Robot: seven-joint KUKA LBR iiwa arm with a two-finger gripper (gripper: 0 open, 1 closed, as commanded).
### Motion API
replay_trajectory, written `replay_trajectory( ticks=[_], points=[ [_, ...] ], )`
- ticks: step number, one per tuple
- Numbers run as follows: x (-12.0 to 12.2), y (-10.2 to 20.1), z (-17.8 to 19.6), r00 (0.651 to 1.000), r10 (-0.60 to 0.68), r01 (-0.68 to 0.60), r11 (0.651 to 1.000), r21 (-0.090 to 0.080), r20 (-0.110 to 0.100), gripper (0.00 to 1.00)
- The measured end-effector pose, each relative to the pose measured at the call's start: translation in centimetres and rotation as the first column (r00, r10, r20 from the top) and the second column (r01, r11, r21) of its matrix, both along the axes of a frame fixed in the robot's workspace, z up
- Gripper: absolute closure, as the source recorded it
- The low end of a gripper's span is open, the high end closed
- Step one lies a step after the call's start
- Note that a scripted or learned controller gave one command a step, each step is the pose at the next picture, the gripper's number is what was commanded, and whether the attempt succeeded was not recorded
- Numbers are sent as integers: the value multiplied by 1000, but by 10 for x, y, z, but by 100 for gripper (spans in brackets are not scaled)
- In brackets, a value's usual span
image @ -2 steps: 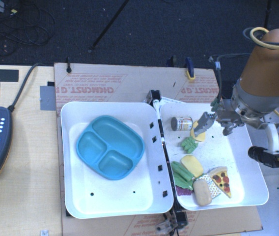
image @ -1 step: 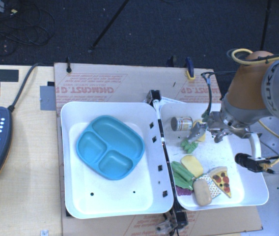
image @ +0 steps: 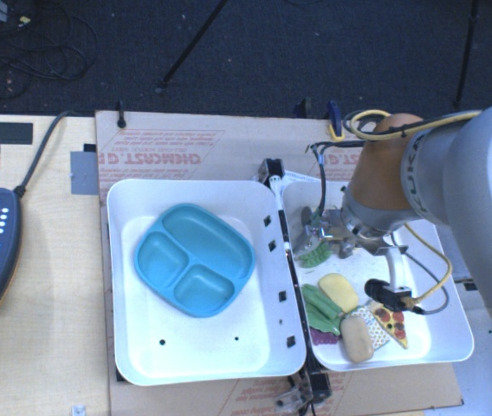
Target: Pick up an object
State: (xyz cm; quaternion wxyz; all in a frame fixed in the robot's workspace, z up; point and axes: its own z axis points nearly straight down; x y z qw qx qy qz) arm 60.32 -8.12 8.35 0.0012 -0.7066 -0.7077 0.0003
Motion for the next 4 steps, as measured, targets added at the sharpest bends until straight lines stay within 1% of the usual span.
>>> replay_trajectory(
  ticks=[1, 2, 3, 4],
  points=[
    [42, -11, 4, 1000, 2, -2, 1000, -2, 3, 0],
    [2, -21, 4, 1000, -3, 3, 1000, -1, -4, 0],
    [3, -22, 14, 1000, -6, 6, 1000, 0, -2, 100],
    [-20, 33, 110, 1000, 4, -4, 1000, 1, 8, 100]
  ],
)
